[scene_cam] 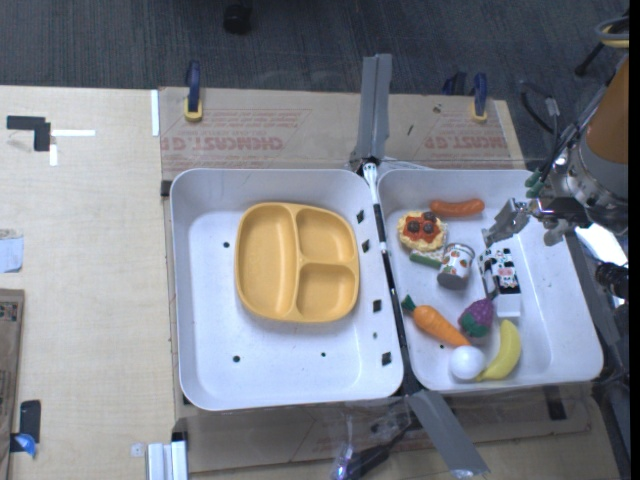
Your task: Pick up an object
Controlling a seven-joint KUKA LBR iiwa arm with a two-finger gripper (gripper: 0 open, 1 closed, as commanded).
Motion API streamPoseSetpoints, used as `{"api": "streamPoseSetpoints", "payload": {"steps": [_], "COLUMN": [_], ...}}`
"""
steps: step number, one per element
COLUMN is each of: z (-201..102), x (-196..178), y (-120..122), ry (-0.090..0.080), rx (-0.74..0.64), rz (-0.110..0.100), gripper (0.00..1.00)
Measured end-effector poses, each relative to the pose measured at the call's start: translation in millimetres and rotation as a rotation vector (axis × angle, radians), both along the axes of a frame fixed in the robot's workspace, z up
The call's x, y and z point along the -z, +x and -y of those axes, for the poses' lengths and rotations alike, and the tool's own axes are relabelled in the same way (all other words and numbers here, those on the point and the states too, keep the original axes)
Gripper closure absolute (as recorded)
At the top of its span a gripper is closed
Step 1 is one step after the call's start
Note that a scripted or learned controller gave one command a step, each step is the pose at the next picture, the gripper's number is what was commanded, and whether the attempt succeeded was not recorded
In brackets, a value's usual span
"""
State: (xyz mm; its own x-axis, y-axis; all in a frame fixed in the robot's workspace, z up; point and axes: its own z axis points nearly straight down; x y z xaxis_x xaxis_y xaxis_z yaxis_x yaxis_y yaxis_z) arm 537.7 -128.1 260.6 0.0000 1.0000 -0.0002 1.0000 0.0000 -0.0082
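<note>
1. Metal-grey gripper [528,216] hangs over the right bin's [580,298] right part, fingers spread, nothing between them.
2. Just left and nearer lies a black-and-white carton [500,271], beside a small can [456,264].
3. Nearer still: purple grapes [478,316], banana [505,351], white egg [466,363], carrot [438,324].
4. Left bin [200,348] holds a yellow divided plate [297,262].

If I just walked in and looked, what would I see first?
Probably the big yellow divided plate, alone in the left bin. Next, the pile of toy food in the right bin: a carrot, a banana, a white egg and a sausage. The gripper hovers above that bin's far right side.
</note>
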Motion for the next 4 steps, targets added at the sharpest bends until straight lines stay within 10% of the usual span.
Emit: {"api": "streamPoseSetpoints", "payload": {"steps": [1, 2, 3, 4], "z": [26, 67, 68, -6], "x": [126, 156, 151, 52], "y": [-2, 10, 9, 0], "ry": [0.002, 0.000, 0.002, -0.002], "rx": [-0.042, 0.216, 0.219, 0.234], "rz": [0.001, 0.000, -0.006, 0.005], "gripper": [0.00, 0.00, 1.00, 1.00]}}
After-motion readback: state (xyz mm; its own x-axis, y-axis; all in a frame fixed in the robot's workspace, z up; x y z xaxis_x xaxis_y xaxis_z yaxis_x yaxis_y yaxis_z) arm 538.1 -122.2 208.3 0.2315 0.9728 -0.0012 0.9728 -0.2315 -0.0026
